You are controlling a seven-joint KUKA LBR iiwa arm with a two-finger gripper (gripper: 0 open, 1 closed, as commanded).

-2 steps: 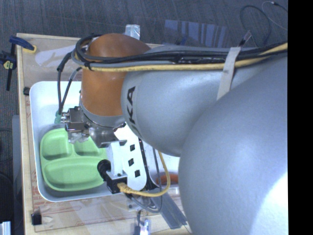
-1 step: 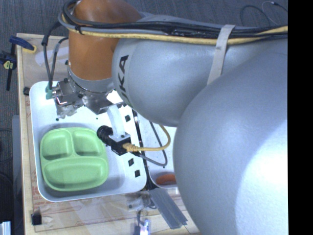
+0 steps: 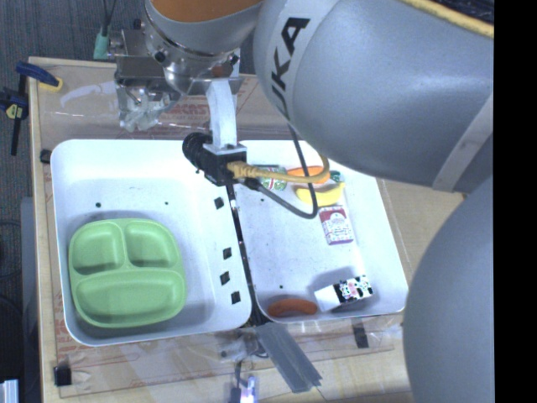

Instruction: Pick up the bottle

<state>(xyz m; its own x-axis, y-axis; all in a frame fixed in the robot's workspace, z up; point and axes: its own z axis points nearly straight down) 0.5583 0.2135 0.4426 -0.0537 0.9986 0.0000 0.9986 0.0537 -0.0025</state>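
End effector (image 3: 144,106) hangs over the tabletop (image 3: 80,86), just beyond the far rim of the left bin (image 3: 126,183); released or clenched, I cannot tell. That bin holds one green three-part tray (image 3: 126,271). The right bin (image 3: 285,250) holds one bottle (image 3: 336,223), red-labelled, lying flat mid-bin, one patterned white box (image 3: 344,292) and one orange-brown oval (image 3: 289,307).

My gripper (image 3: 138,107) hangs beyond the far rim of the left bin (image 3: 117,183), which holds a green divided tray (image 3: 126,269). In the right bin (image 3: 289,254), the red-labelled bottle (image 3: 336,223) lies well apart from me, and a small white box (image 3: 342,292) sits at the near rim.
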